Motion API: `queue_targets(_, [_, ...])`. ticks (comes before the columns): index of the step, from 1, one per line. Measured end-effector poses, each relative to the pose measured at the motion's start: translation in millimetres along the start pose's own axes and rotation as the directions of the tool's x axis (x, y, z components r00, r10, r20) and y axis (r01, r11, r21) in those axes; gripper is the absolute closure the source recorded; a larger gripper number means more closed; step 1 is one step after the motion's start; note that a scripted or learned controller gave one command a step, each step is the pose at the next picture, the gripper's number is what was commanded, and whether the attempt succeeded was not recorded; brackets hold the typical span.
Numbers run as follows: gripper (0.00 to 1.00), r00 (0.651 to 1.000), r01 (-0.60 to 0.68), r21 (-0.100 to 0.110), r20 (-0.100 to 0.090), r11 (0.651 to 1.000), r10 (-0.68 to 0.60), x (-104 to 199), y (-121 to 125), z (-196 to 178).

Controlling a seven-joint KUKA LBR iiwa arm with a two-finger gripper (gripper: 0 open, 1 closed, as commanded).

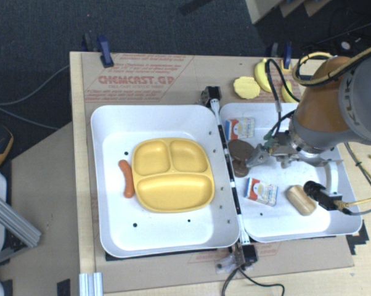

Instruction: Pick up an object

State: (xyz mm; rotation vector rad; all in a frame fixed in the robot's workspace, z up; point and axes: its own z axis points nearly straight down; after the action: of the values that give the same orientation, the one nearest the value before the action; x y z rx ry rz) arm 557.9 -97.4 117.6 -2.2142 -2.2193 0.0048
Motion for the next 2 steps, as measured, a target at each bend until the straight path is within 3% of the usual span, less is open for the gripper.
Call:
queue_targets(1, [0.00,1.000,-0.006,-0.023,0.013,1.000,0.006,-4,26,23])
queue_targets(2, [0.00,1.000,0.002,-0.017,0.005,1.000,-0.002,-4,113,27])
